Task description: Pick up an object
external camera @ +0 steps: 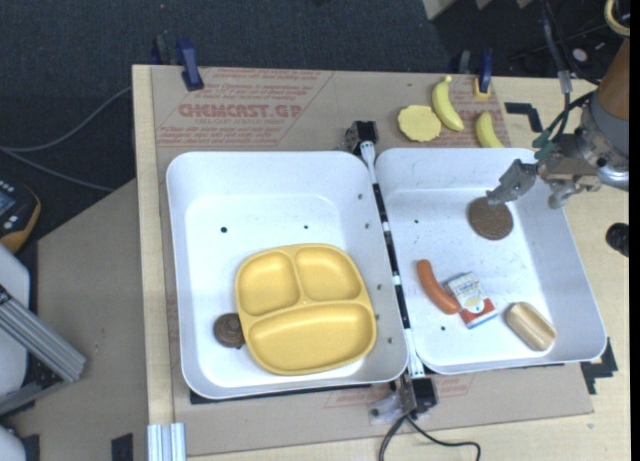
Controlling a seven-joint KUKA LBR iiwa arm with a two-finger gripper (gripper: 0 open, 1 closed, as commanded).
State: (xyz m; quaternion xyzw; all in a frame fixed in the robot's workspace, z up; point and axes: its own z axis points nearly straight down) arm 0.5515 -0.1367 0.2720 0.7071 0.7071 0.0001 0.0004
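At the right edge of the frame you see the arm, with its gripper [512, 187] reaching over the upper part of the right bin [570, 249]. One grey metal finger slants down-left toward a flat brown disc [491, 220], its tip just above or touching the disc's upper rim. You cannot tell how far the claw is spread, and nothing shows between its fingers.

The disc is round, matte and dark brown, lying flat on the smooth white floor of that bin. Lower in the same bin you find a glossy orange-red sausage [436, 285], long and rounded at both ends, just beside a small box [471, 300] printed in red, white and blue. To the lower right of the box lies a tan bread roll [530, 325], oblong with a soft-looking surface.

In the left bin [200, 209] sits a yellow tray [303, 306], smooth plastic with rounded corners and three compartments. A small dark brown lump [229, 330] touches its lower left edge.

On the bare cardboard-brown bench [150, 249] above the right bin you see two curved yellow bananas [447, 105] and a flat, wavy-edged yellow slice [419, 123] beside them. Blue clamps [187, 64] grip the bench's upper edge.
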